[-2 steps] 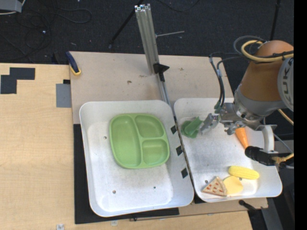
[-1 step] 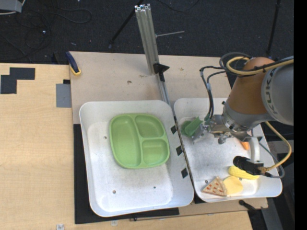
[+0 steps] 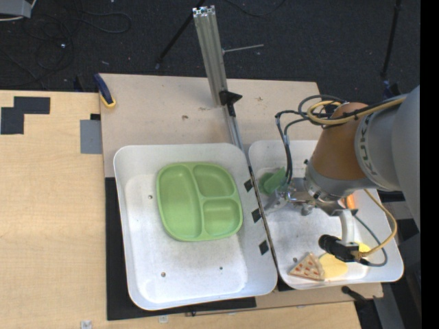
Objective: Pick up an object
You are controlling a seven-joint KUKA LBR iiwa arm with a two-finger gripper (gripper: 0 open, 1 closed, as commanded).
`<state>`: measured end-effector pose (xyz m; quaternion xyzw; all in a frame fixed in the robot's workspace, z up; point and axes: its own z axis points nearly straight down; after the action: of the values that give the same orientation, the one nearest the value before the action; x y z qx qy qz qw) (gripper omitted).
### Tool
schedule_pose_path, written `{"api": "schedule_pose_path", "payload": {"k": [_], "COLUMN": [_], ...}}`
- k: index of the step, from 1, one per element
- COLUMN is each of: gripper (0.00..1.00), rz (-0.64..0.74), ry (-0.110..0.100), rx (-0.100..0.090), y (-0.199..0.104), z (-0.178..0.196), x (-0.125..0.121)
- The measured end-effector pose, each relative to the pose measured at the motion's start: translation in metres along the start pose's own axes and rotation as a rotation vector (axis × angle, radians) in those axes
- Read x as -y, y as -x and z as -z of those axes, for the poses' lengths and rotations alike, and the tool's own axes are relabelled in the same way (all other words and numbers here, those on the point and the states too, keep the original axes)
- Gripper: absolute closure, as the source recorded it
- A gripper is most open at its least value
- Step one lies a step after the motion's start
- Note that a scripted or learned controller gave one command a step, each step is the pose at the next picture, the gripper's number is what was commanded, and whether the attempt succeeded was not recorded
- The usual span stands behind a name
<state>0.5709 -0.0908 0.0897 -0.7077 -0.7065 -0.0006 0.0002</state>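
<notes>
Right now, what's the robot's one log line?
pincer: over right bin, beside small green thing | pizza slice: same bin | green plate: left bin

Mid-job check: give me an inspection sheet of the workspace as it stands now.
Surface: left bin and right bin, side by side on the bench.
Job's things: green plate in left bin; green object, pizza slice and yellow piece in right bin, the last two touching.
Clutter: blue-yellow tool on bench edge.
Grippers: pincer low over right bin, beside the green object.
Cables: black loops by the wrist; floor cables.
Surroundings: metal post behind bins.
</notes>
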Motion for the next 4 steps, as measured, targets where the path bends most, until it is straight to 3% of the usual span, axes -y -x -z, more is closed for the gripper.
{"api": "schedule_pose_path", "payload": {"k": [1, 2, 4], "gripper": [0.0, 1.0, 1.0], "rz": [-0.002, -0.005, 0.0], "ry": [0.003, 0.007, 0.004], "rx": [0.0, -0.002, 0.002], "y": [0.001, 0.001, 0.008], "z": [0.002, 0.014, 0.119], "x": [-0.002, -0.004, 0.003]}}
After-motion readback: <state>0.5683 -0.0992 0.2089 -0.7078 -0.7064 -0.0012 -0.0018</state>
